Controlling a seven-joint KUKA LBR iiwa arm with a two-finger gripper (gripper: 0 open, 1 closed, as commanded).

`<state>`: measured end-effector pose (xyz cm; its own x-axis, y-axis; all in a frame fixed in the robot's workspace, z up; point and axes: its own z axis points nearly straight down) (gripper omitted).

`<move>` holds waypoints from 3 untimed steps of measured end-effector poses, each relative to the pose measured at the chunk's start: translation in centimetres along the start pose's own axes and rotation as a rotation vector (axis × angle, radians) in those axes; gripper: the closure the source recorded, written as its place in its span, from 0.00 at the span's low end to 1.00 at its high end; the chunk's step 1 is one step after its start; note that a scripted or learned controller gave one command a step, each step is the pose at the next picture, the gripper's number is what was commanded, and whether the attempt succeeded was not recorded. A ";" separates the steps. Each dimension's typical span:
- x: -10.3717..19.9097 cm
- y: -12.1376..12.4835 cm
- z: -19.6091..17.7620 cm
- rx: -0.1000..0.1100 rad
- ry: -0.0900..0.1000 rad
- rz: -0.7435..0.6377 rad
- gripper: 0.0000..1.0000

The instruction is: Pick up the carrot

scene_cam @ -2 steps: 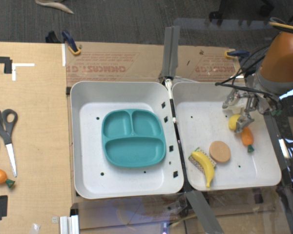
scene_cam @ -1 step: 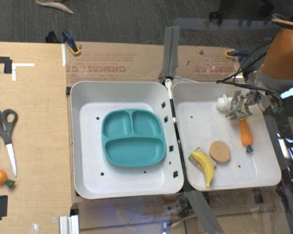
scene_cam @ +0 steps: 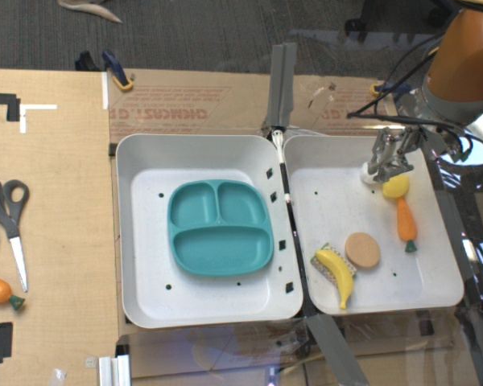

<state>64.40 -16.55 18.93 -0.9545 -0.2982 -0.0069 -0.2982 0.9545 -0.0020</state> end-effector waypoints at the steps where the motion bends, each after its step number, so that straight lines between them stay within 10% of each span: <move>1: 0.0 0.0 0.0 0.000 0.001 0.000 0.00; 2: 3.5 -3.6 9.6 -0.001 0.003 0.147 0.00; 3: 3.2 -3.6 8.4 0.003 -0.004 0.144 1.00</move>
